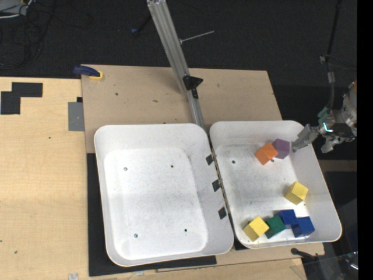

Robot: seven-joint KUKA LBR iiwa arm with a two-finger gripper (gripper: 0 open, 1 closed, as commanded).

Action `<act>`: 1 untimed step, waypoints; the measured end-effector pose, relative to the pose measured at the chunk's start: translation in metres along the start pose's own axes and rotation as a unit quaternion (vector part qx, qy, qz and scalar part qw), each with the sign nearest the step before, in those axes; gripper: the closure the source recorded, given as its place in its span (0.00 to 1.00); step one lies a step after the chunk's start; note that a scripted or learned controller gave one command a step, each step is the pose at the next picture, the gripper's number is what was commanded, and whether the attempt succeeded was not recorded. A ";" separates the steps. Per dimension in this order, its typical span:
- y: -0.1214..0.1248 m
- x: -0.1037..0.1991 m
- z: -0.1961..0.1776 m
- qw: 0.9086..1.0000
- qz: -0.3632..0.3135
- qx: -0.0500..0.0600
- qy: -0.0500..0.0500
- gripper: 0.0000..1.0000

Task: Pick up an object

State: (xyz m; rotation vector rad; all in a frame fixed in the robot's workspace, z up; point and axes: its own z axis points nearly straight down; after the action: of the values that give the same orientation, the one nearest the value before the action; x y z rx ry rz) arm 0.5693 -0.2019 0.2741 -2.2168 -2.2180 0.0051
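Observation:
The right bin holds several blocks. An orange block touches a purple block near the far right corner. A yellow block lies alone by the right wall. At the near edge sit another yellow block, a green block and two blue blocks, packed together. My gripper hovers over the bin's right rim, just right of the purple block. It is open, and nothing sits between its fingers.
The left bin lies beside the right one, with black clips along the shared edge. A slanted aluminium rail rises behind the bins. A blue and yellow clamp sits at the bench's far left corner.

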 end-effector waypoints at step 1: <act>0.001 0.000 -0.002 1.000 0.000 -0.002 0.000 0.00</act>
State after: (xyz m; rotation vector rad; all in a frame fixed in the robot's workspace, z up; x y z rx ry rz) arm 0.5700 -0.2018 0.2761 -2.2180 -2.2214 0.0021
